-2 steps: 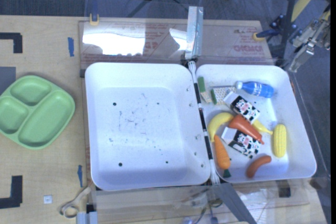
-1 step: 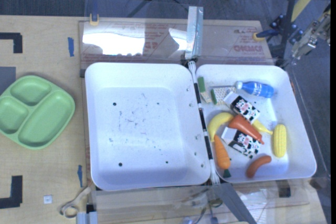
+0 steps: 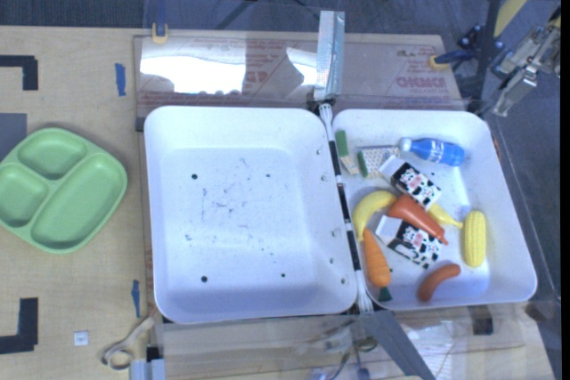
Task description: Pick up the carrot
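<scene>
We look down on the bench from above, and the two white bins sit side by side, the left bin (image 3: 236, 218) with dark specks and faint scribbles on its floor, the right bin (image 3: 508, 191) crowded with toy food. There is our carrot (image 3: 375, 255), orange, lying along the left wall of the right bin towards the near corner, its green end pointing near. Just right of it lies a black-and-white patterned carton (image 3: 411, 243), and a second carton (image 3: 416, 184) of the same pattern lies further back. Between them a darker orange-red piece (image 3: 417, 216) lies at a slant, its left end against a yellow banana (image 3: 371, 207) that curves just beyond the carrot's far tip. Over on the right side of that bin we have a yellow corn cob (image 3: 475, 238) lying lengthwise, and near it, towards the front, a reddish-brown sausage (image 3: 438, 280). At the far side a blue bottle (image 3: 433, 152) lies on its side, and a small green-and-white packet (image 3: 369, 161) lies to its left. Now the gripper (image 3: 525, 71): a grey metal assembly past the far right corner of the right bin, outside it and well apart from the carrot; it is too small and cluttered for us to tell whether it is wide or narrow, and nothing shows in its hold. Away on the left of the bench rests a green divided plate (image 3: 58, 189).
</scene>
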Robot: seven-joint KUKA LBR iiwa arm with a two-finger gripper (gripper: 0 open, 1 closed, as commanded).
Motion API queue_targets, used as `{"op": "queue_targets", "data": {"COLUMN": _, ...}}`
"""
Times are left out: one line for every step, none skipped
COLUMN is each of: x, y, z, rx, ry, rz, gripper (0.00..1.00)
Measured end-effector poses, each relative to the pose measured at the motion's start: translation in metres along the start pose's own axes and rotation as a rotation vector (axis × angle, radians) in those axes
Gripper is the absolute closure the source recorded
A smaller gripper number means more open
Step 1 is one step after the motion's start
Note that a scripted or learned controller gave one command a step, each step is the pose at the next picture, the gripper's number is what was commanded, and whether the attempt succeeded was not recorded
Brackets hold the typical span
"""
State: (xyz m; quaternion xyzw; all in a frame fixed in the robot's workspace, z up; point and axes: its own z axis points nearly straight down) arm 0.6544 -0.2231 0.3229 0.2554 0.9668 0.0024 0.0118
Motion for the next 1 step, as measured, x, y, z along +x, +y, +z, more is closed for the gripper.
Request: {"op": "queue_targets", "data": {"x": 0.0352, "y": 0.0202, "z": -0.0316, "rx": 0.007, "ry": 0.013, "rz": -0.072, "gripper": 0.00}}
